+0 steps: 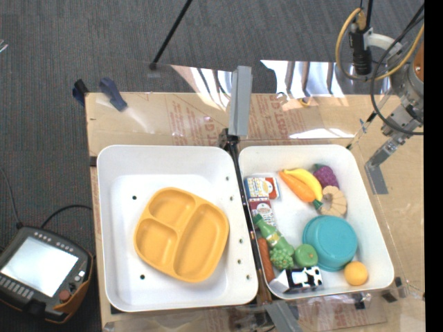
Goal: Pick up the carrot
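here, nearest the camera, the right bin (385,254) held a black-and-white cow toy (304,278) at its front rim and an orange fruit (356,273) just to its right. the carrot (266,259) lay along the bin's left wall, beside the broccoli (282,255) and a small green fruit (306,255). a teal bowl (330,241) sat upside down behind the orange. farther back lay a green bottle (266,227), a small carton (261,189), a banana (306,180) touching an orange wedge (296,187), purple grapes (326,176) and a tan ridged piece (333,201). the left bin (118,164) held a yellow divided tray (181,234). beyond the bins, over the table (159,120), the tool (387,151) hung past the right bin's far right corner, well apart from the carrot; whether it was apart or together could not be told.
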`<state>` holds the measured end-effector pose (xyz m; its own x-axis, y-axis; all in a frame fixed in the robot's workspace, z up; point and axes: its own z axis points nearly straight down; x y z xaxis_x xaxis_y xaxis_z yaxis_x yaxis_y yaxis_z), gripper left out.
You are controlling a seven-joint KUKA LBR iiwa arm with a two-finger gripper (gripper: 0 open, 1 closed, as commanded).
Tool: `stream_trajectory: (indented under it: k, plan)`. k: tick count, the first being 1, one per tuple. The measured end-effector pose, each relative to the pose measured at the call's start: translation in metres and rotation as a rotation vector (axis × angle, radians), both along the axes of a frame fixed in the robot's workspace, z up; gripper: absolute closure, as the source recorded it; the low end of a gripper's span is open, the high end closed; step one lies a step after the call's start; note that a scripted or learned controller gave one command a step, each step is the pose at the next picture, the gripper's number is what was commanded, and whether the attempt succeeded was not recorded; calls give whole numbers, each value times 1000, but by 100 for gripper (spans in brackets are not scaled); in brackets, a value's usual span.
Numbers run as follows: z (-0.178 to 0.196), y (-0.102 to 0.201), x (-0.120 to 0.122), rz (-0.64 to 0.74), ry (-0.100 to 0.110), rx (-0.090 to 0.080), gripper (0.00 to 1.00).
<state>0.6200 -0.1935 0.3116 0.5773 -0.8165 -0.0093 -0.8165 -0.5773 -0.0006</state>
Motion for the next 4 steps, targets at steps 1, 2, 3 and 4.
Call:
stream_trajectory:
  k: [1, 2, 3, 4]
  plan:
    - [5, -3, -25, 462, -6, -1, 100]
    - [-44, -14, -72, 762, -7, 2, 100]
    - [-36, -16, -128, 758, -8, 1, 100]
    - [-28, -7, -125, 773, -11, 11, 100]
